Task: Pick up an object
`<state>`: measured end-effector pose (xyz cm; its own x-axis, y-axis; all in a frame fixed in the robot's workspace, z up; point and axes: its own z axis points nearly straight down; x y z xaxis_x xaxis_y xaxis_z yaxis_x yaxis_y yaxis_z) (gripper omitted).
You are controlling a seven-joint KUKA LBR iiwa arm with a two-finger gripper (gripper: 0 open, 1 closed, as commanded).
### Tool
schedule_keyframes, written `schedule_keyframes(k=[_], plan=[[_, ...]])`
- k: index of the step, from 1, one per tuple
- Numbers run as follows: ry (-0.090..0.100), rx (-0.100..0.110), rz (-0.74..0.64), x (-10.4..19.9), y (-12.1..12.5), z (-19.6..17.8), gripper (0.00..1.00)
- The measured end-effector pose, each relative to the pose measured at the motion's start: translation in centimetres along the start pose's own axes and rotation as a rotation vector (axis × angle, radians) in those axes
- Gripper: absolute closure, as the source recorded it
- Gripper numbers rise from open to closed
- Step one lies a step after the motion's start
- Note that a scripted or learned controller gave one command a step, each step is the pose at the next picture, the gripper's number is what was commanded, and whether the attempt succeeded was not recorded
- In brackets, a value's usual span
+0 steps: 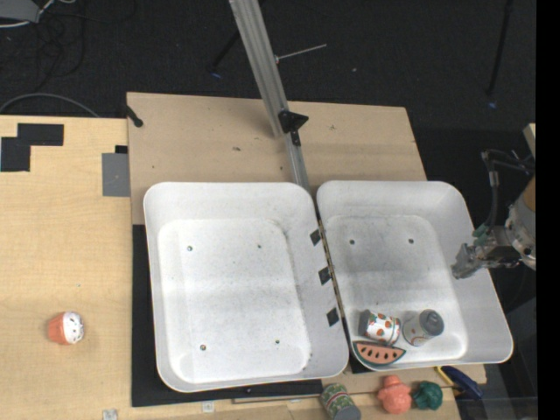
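Observation:
The right bin (pixel 394 208) holds three small things in its near corner: a white and red toy (pixel 381 327), a grey cylinder (pixel 426 325) and a watermelon slice (pixel 379 353) lying against the front rim. My gripper (pixel 466 262) hangs over the right side of this bin, up and to the right of the grey cylinder and apart from all three. The rest of the arm runs off the view's right edge.
The left bin (pixel 227 226) sits beside the right one, joined by black clips. In front of the bins lie a small can (pixel 337 401), a red toy (pixel 395 395) and a green toy (pixel 427 395). An orange ball (pixel 66 328) rests on the wooden table at far left. A metal rail (pixel 267 68) slants behind.

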<state>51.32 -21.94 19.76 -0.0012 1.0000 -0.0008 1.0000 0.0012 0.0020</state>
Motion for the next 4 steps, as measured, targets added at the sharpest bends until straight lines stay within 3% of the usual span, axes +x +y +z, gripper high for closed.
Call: schedule_keyframes(k=[1,4], plan=[[0.000,-0.001,0.000,-0.1,0.1,-4.7,1.00],[0.003,0.004,-0.004,16.8,3.6,-5.8,1.00]])
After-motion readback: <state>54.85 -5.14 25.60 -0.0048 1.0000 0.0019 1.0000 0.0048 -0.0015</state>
